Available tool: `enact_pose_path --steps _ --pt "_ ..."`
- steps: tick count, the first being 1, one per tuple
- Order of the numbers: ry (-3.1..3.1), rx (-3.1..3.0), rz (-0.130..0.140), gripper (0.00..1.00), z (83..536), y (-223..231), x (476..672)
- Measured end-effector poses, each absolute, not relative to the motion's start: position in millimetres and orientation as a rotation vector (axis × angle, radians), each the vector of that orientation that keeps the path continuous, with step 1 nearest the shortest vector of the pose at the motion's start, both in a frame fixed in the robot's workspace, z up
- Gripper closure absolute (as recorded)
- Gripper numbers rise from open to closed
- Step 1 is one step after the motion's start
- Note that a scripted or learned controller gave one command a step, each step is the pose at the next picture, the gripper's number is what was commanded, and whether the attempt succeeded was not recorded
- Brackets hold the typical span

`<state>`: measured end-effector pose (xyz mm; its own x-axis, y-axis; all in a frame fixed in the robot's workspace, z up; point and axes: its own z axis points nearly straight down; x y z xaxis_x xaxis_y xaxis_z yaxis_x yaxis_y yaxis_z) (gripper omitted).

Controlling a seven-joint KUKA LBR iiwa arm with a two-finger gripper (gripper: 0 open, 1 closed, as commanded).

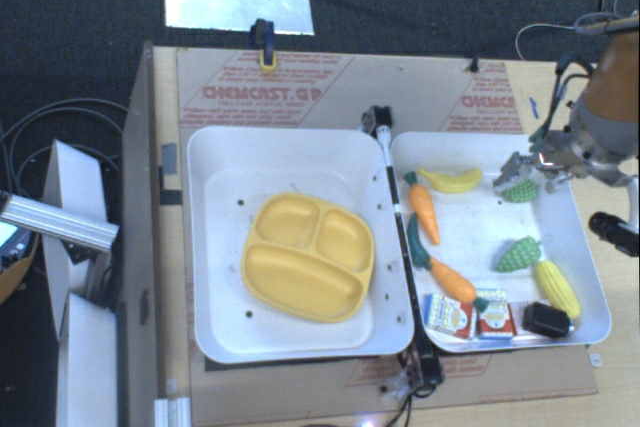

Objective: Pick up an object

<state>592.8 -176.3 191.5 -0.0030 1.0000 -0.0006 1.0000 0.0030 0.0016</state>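
Note:
My gripper (519, 175) hangs over the far right part of the right bin (470, 233), at the end of the grey arm with its orange band. A small green toy (521, 193) lies right under it, partly hidden by it; whether it is gripped is unclear. Elsewhere in that bin lie a yellow banana (452, 180), an orange carrot (425, 213), a second carrot (450, 279), a green bumpy vegetable (518, 255), a corn cob (556, 288), a black block (546, 319) and two small cartons (470, 315).
The left bin (225, 185) holds a yellow divided plate (310, 255). A black clamp (380, 121) sits at the far end of the ridge between the bins. Cardboard (300, 90) lies under both bins, and cables and a white frame stand off to the left.

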Motion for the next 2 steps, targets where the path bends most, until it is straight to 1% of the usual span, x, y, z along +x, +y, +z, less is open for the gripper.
enact_pose_path --steps 1,2 --pt "2.237 2.211 0.003 0.0 145.7 -90.2 602.9" --pt "2.224 2.222 -0.002 0.0 81.3 -82.6 588.6"
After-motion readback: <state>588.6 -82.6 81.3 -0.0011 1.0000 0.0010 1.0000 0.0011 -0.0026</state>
